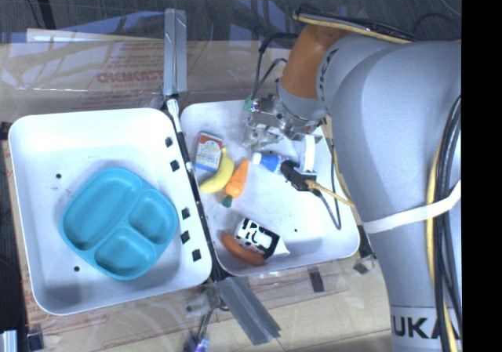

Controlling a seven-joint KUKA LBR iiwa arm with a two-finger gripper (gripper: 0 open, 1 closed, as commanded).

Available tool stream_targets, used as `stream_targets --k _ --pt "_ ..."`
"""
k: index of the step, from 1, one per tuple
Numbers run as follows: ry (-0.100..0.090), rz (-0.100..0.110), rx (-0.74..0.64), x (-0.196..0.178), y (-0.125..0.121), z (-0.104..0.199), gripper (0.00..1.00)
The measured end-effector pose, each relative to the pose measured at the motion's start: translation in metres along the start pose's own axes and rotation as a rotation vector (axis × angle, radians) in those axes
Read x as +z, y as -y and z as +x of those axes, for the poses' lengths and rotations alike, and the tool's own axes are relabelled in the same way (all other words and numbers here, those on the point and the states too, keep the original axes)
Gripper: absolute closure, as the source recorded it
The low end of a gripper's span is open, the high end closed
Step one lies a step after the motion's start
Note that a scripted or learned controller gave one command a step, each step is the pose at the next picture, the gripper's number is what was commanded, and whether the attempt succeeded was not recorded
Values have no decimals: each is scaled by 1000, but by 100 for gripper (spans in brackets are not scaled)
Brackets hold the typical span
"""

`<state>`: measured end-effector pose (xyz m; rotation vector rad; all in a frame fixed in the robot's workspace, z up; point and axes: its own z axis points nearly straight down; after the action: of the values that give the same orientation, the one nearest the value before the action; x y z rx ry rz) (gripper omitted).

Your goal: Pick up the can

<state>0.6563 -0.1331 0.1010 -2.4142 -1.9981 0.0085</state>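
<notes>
Clutter sits in the right bin [329, 244], and the jaws hang low over its far end at the tip of the arm [376, 131], among cables and metal parts. I cannot tell whether they are released or clenched, and nothing can be seen gripped between them.

The can [208, 150], as I judge the small labelled piece with the red top to be, lies just to the left of the jaws and slightly nearer the camera, close to the wall between the bins. A banana [216, 179] touches its near edge, with a carrot [237, 176] beside that, so the can is hemmed in on the near side. A small blue item [269, 162] lies directly below the jaws. Further toward the camera sit a black-and-white object [257, 237] and a sausage [239, 252].

Well to the left of the jaws, the left bin [47, 146] holds a blue divided plate [118, 221].

The jaws probably need to shift left before descending; the banana may get nudged.
</notes>
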Motion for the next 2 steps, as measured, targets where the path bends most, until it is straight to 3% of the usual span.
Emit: stream_targets --k 1,2 --pt "2 -6 -421 -112 130 -38 100" --pt "2 -7 -421 -112 130 -38 0"
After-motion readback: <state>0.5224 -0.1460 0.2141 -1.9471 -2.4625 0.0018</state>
